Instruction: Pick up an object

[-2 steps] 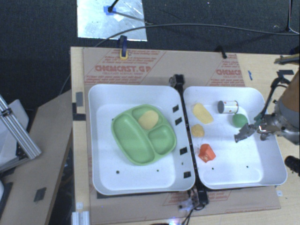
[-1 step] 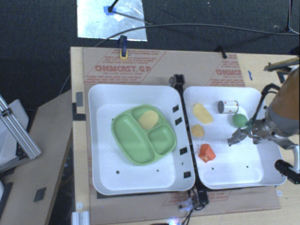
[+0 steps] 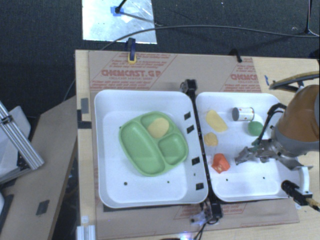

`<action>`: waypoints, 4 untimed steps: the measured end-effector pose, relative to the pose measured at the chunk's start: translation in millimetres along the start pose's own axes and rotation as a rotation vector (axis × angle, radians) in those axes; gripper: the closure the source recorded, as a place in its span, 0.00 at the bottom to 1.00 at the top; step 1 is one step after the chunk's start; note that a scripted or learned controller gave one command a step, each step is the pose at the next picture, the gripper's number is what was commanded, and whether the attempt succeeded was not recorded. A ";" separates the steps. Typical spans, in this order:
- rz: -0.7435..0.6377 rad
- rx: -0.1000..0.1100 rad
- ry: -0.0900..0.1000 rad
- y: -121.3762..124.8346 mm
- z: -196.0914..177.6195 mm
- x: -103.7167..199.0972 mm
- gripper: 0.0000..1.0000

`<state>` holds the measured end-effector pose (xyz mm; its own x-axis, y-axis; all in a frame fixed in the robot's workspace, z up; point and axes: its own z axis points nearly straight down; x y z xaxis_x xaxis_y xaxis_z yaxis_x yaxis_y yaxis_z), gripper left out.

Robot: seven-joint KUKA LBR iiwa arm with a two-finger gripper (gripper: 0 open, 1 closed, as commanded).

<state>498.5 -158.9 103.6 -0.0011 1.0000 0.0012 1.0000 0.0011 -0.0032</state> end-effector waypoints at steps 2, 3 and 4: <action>-0.003 -0.009 -0.003 10.2 -60.0 -3.2 1.00; -0.004 -0.011 -0.003 9.3 -117.7 6.0 1.00; -0.005 -0.008 -0.003 10.7 -134.8 5.8 1.00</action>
<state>509.6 -153.2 238.4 -0.0057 1.0000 -0.0015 1.0000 0.0057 0.0047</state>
